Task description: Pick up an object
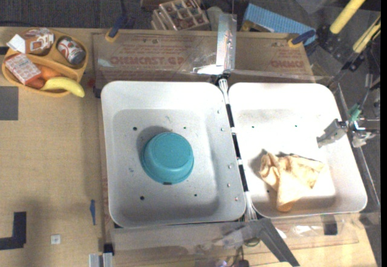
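Cloth (289, 176), crumpled tan, lies low in right bin (347, 202); teal bowl (169, 157) sits inverted in left bin (115, 102). Gripper (334, 133) hovers near right bin's far-right rim; its opening cannot be told. Step: approach. Next move likely requires descent onto 1 object

Smooth plastic bowl (168, 157), crumpled cloth (290, 176)
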Controlling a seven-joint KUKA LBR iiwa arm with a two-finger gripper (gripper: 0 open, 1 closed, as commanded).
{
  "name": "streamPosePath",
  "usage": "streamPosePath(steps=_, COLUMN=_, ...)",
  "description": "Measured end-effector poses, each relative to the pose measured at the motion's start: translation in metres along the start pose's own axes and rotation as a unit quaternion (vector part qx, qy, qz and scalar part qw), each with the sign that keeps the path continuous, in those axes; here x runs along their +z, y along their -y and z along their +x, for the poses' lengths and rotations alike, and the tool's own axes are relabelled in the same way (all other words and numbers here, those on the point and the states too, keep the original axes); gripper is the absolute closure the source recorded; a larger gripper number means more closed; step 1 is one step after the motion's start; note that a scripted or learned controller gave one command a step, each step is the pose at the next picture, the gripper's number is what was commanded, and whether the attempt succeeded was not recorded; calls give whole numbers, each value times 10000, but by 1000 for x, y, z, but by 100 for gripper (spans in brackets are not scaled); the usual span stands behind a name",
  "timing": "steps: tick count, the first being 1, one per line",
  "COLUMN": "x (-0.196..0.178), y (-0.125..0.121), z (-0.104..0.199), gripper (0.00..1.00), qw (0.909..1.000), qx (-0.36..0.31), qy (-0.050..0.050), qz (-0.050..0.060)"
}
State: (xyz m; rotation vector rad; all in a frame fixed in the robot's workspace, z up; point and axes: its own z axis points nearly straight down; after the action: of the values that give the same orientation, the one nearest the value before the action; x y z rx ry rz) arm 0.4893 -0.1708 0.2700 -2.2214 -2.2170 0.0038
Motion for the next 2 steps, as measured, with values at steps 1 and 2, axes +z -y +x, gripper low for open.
streamPosePath(steps=1, x=90, y=-7, z=56, gripper=0, qw=9969, qx=-787, qy=-5, qz=9)
streamPosePath(steps=2, x=83, y=-7, z=52, gripper=100, qw=9973, qx=-740, qy=1, qz=9)
